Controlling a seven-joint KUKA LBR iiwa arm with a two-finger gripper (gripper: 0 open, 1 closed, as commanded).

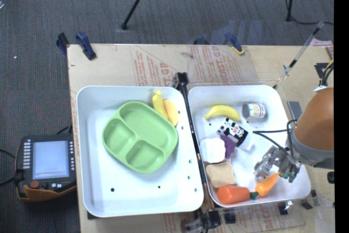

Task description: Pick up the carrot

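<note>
The carrot (266, 185) is a small orange tapered piece with a green top, lying near the front right corner of the right bin (272, 93). My gripper (278, 167) hangs right over the carrot's upper end, reaching in from the right, and its tip looks to be touching or just above the carrot. The carrot's far end is partly covered by the gripper.
A chunky red-orange vegetable (233, 193) lies just left of the carrot, with a bread slice (220, 174) behind it. Further back sit a white block (212, 150), a purple piece (229, 145), a black-and-white box (233, 130), a banana (222, 112) and a can (254, 111). The left bin holds a green divided plate (140, 136).
</note>
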